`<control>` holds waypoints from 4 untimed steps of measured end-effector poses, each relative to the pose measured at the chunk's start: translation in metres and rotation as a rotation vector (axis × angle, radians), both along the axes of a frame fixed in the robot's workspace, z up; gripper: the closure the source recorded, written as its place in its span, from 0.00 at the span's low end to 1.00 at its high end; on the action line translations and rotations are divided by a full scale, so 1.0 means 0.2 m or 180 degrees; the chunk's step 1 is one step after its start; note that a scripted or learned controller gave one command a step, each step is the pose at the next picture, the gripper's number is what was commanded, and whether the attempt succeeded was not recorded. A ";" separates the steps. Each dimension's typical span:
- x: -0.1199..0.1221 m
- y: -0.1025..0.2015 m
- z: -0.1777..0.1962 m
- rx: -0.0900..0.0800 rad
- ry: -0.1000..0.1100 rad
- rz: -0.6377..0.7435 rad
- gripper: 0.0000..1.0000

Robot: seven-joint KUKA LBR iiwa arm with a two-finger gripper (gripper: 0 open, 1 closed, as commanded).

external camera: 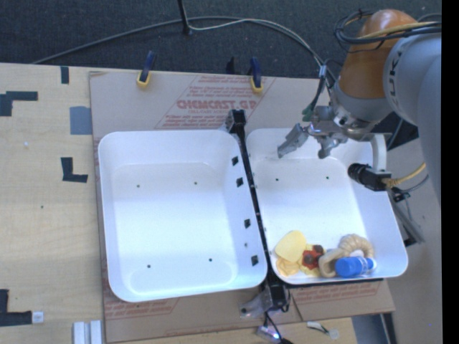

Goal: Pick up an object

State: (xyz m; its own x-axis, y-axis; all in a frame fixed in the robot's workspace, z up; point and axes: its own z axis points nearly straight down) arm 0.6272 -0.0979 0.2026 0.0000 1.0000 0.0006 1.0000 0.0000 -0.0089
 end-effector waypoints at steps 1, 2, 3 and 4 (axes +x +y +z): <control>0.01 0.00 0.02 -0.0001 -0.0027 0.0002 0.00; -0.03 -0.02 -0.28 -0.0001 -0.0012 0.0001 0.00; -0.06 0.02 -0.57 0.0000 -0.0011 0.0003 0.00; -0.06 0.02 -0.59 -0.0003 -0.0031 0.0002 0.00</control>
State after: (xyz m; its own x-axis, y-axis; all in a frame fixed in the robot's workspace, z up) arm 0.6160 -0.0944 0.0850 -0.0006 1.0000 -0.0003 1.0000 0.0006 0.0007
